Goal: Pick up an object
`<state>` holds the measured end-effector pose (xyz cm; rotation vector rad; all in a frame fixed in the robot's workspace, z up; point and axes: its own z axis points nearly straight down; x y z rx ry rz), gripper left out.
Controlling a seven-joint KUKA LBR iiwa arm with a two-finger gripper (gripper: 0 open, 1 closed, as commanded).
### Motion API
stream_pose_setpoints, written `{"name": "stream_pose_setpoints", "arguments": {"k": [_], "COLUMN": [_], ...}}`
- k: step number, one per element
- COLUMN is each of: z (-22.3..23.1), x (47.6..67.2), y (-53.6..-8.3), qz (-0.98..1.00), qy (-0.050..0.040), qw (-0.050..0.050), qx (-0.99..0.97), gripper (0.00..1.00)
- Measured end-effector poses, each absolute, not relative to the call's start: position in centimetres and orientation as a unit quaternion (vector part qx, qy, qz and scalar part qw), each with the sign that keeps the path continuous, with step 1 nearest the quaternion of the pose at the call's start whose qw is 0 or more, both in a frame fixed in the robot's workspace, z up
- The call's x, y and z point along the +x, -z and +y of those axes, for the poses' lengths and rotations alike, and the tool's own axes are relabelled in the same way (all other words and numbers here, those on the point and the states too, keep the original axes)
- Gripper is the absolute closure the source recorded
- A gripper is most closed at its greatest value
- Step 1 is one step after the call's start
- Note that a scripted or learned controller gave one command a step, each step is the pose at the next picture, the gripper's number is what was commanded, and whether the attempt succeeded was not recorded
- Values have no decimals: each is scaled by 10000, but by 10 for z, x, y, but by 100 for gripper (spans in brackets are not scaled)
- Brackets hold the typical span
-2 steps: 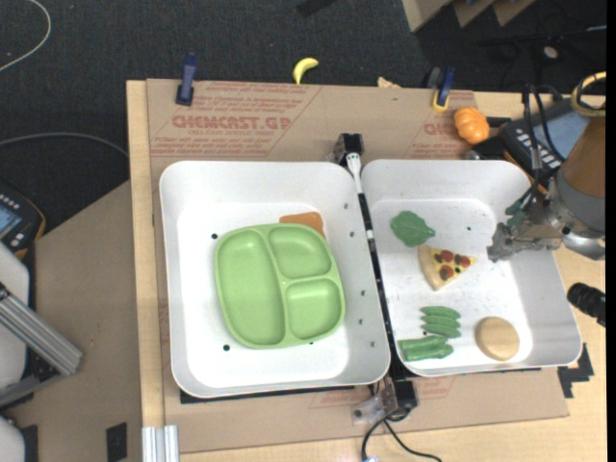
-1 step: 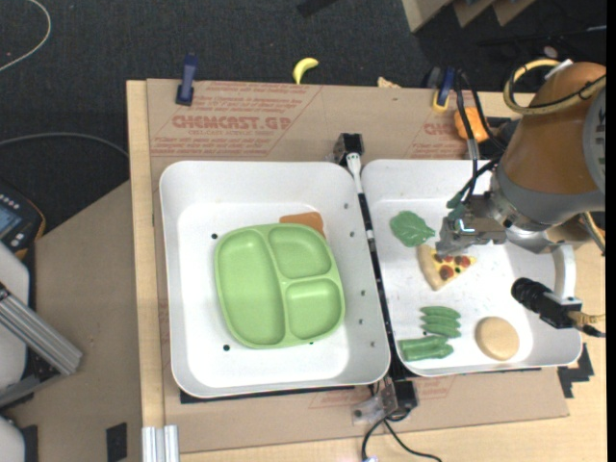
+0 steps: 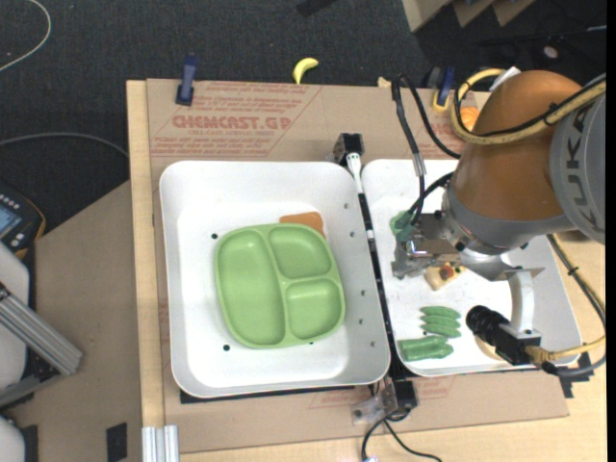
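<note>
Across the bench (image 3: 241, 123), a brown board with red print along its far edge, two white bins sit side by side with their rims touching. The left bin (image 3: 192, 219) is the wider in this view; the right bin (image 3: 383, 189) is partly covered by the arm (image 3: 510, 152), which reaches in from the right with its orange band above the bin's middle.

A green plate (image 3: 279, 285) with three compartments lies flat near the middle of the left bin. The gripper (image 3: 416, 256) hangs low over the left half of the right bin, close to the shared rim. Whether it is apart or together cannot be told from here, and nothing is seen clamped in it.

Toward the near edge of the right bin lie two green pods: a pea pod (image 3: 440, 318) and, just nearer the near-left corner, a second pod (image 3: 425, 348), close together. An orange piece (image 3: 303, 222) peeks out from under the plate's far edge. A small tan piece (image 3: 443, 275) lies just beside the gripper, on its near right. A small dark-green thing (image 3: 401, 222) sits at the gripper's far side; whether they touch cannot be told.

A black clip (image 3: 348, 147) sits where the bins meet at their far edge, and a blue clamp (image 3: 186, 80) grips the bench's far left corner.
</note>
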<state>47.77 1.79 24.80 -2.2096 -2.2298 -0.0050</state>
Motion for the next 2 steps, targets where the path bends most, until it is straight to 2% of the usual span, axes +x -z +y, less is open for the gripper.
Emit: {"name": "stream_pose_setpoints", "arguments": {"k": [1, 2], "z": [31, 77], "x": [481, 480], "y": [-407, -481], "qz": [-7087, -7091], "qy": [69, 48], "qw": [-55, -31], "qx": [-7054, -7051], "gripper": [100, 100]}}
